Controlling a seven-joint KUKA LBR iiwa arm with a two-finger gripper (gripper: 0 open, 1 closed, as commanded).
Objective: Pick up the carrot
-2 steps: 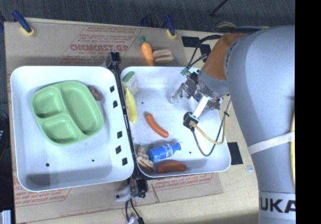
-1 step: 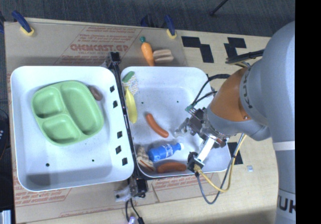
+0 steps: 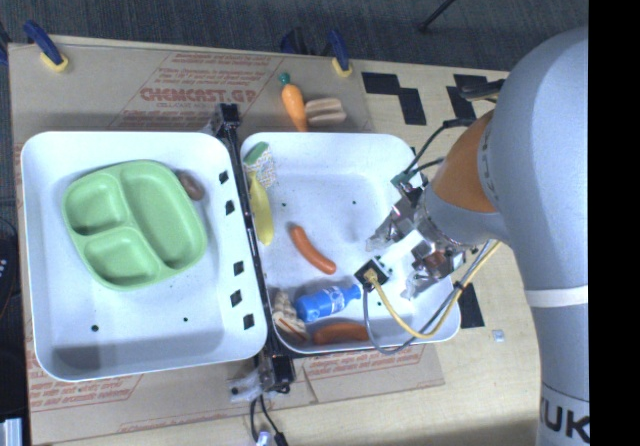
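Note:
The carrot (image 3: 292, 105) is orange with a small green top. It lies on the cardboard just behind the right bin (image 3: 345, 149), outside both bins, beside a tan bun-like piece (image 3: 325, 112). My gripper (image 3: 398, 256) hangs low over the right side of the right bin, well in front of and to the right of the carrot. Wires and the wrist hide its tip. Nothing shows in its grasp.
The right bin holds a yellow banana (image 3: 261, 211), an orange-red sausage (image 3: 312, 248), a blue can (image 3: 327, 301), a second sausage (image 3: 340, 333) and a small packet (image 3: 260, 163). A green divided plate (image 3: 135, 222) and a brown piece (image 3: 190, 186) sit in the left bin (image 3: 50, 334).

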